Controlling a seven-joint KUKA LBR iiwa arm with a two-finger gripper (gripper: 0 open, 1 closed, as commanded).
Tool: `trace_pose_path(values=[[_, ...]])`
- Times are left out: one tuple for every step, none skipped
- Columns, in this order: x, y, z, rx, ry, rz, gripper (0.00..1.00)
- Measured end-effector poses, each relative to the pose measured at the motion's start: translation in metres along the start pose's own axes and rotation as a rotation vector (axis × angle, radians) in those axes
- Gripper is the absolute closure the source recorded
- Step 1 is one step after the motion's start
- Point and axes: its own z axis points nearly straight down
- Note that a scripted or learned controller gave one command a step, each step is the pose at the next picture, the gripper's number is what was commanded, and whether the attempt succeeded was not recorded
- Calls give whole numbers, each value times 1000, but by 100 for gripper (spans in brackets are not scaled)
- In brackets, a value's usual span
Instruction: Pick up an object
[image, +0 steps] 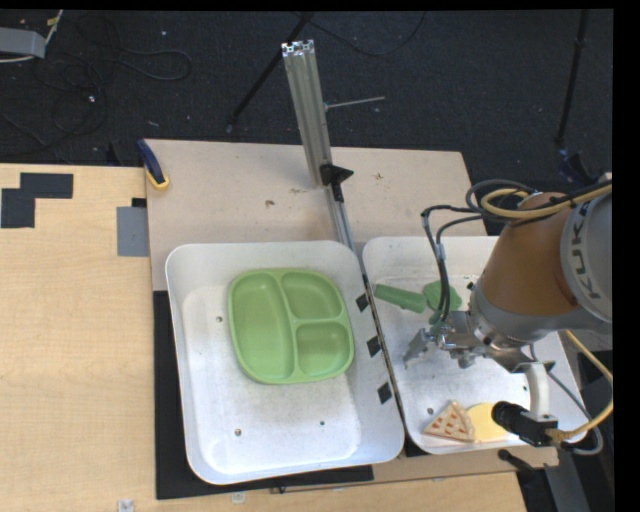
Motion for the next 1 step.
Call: trace_pose_path(values=[[-7,-1,47,-1,0,0,0]])
